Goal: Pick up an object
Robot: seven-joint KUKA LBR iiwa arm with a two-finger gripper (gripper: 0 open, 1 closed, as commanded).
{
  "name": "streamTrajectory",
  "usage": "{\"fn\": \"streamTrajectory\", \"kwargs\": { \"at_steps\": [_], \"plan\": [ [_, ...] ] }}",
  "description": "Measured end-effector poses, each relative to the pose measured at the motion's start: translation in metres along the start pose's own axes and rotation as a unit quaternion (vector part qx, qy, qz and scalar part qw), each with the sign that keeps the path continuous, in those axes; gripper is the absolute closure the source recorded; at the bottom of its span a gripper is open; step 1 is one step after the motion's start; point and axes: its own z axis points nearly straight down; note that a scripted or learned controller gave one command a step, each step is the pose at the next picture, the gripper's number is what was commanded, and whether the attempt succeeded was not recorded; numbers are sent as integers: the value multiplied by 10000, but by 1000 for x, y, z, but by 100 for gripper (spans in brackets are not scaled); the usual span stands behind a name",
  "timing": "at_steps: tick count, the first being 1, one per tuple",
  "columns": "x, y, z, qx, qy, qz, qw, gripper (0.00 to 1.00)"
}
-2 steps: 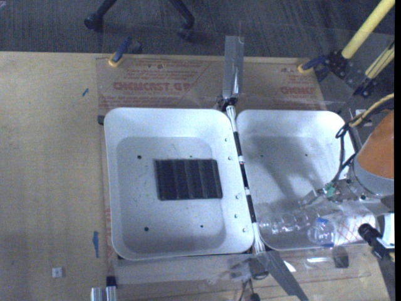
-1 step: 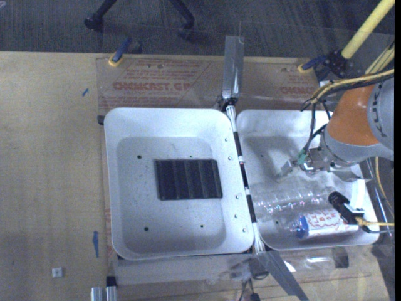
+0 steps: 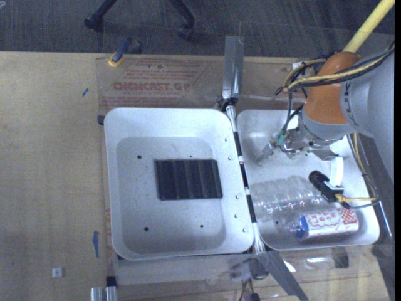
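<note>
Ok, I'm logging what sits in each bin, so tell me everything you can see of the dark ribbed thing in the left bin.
The dark ribbed panel is a flat, roughly rectangular piece, dark grey to black, with parallel ridges running along its short side. It looks like rigid plastic, though that is a guess. It lies flat near the middle of the left bin's floor, its edges nearly square to the bin walls. It touches the floor alone.

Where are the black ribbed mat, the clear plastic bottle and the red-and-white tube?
black ribbed mat (image 3: 188, 179): camera view, its centre.
clear plastic bottle (image 3: 285, 197): camera view, its ribbed body.
red-and-white tube (image 3: 329, 220): camera view, its patterned middle.
</note>
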Motion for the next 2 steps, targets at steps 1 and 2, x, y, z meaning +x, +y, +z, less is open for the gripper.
{"fn": "streamTrajectory", "kwargs": {
  "at_steps": [1,2],
  "plan": [
    [-50,-66,-67,45,10,75,10000,0],
    [-83,-104,-106,42,3,-330,9994,0]
  ]
}}
